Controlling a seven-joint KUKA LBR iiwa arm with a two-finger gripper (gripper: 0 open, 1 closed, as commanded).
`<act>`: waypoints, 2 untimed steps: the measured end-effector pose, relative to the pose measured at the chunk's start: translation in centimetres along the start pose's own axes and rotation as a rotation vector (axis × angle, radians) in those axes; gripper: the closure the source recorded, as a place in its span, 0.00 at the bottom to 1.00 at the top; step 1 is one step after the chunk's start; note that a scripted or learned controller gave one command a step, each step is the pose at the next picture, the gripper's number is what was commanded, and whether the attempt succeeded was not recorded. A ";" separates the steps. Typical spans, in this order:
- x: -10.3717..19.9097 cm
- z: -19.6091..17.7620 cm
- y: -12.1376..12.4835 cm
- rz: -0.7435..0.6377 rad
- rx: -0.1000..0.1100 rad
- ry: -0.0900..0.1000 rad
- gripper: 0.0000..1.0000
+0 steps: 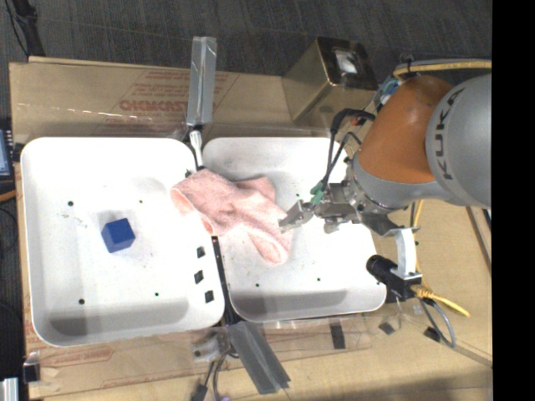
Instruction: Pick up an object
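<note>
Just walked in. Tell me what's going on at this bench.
A grey and orange robot arm reaches in from the right over the right bin. Its hand is low beside a pink cloth, which lies draped across the divide between the two bins, mostly in the right one. A blue cube sits alone in the left bin. Nothing looks lifted yet.

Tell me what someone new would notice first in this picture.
Probably the big grey and orange arm reaching in from the right, its gripper at the edge of a pink cloth. The cloth lies crumpled in the right bin, one corner draped over the divider. A small blue cube sits alone in the left bin.
</note>
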State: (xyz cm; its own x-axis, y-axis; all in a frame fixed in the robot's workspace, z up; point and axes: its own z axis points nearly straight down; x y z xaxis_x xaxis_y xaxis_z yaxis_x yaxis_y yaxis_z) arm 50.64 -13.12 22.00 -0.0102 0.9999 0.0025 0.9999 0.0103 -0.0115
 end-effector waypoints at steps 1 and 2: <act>0.8 10.8 3.7 -0.045 0.001 0.000 0.00; -0.8 13.0 3.1 -0.193 -0.003 0.001 0.00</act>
State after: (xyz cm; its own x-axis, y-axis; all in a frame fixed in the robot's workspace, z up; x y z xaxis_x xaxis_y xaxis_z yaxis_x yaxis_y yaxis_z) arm 53.57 -13.90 8.94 -0.2017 0.9794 0.0055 0.9794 0.2018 -0.0078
